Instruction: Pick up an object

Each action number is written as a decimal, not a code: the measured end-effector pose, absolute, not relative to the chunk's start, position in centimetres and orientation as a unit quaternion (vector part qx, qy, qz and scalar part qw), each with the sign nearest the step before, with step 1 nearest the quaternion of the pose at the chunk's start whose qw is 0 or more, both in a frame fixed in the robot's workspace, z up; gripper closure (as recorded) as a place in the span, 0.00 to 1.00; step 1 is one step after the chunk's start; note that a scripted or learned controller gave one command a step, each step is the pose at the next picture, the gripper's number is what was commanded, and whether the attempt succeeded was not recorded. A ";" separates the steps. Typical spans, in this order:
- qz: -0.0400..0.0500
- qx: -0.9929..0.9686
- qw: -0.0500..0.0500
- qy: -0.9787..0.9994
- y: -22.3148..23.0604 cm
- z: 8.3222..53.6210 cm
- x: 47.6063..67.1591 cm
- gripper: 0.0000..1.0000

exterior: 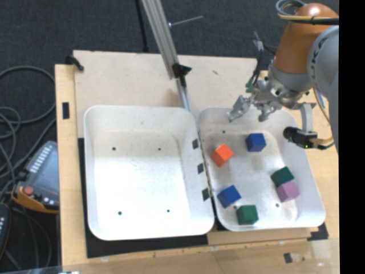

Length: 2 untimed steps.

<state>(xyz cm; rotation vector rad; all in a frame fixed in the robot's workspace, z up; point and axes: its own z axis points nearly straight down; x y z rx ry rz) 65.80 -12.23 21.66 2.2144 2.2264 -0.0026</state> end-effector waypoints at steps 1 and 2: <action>-0.004 0.706 0.000 0.708 -9.7 9.6 67.9 0.00; 0.001 0.708 0.002 0.706 -9.1 16.2 60.0 0.00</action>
